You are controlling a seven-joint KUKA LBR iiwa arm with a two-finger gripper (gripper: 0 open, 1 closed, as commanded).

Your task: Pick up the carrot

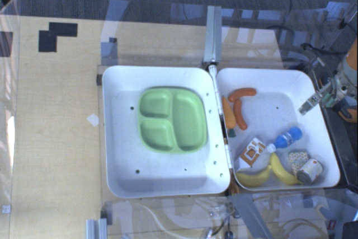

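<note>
The carrot point(228, 115) is lying in the right bin point(313, 87), along its left wall, close to the divider between the two bins. It is orange, with a dark green end pointing toward the near side. Just beside it, two sausages are resting: one sausage point(243, 93) is lying across the far part, and the other sausage point(240, 115) is lying almost parallel to the carrot.

The gripper point(309, 104) is hanging over the right edge of the right bin, well apart from the carrot, and nothing is sitting between its fingers. If the claw is released or clenched, one cannot tell from this view.

In the near part of the same bin, a banana point(263, 175) is lying next to a small carton point(253, 152), a blue bottle point(286, 138) and a grey can point(309, 170).

The left bin point(120, 176) is holding a green divided plate point(170, 119) near its middle.
</note>
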